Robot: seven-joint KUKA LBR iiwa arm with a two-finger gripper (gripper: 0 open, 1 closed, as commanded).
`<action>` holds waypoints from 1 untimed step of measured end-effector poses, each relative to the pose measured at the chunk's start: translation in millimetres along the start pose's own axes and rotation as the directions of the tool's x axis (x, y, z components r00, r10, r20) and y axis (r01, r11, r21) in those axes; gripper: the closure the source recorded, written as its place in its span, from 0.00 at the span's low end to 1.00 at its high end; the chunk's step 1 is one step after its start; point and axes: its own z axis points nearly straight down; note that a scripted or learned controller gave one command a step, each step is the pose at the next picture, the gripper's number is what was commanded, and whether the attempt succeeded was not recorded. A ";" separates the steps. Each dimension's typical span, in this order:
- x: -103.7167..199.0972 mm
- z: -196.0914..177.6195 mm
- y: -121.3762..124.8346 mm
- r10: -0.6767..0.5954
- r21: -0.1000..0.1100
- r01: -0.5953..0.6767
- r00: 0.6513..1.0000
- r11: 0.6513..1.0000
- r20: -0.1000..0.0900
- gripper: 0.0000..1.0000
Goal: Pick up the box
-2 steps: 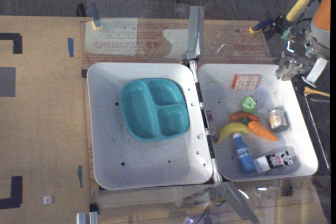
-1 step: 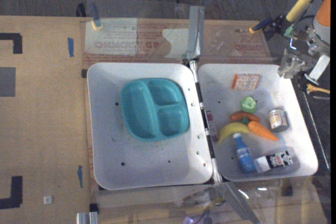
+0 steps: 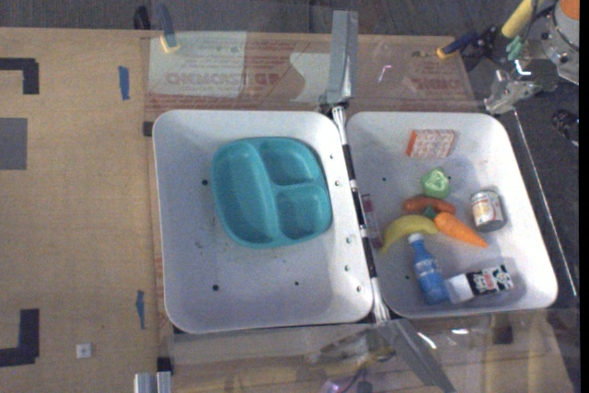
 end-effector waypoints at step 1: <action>-0.4 0.1 -0.2 0.001 0.000 -0.001 1.000 1.000 0.000 0.00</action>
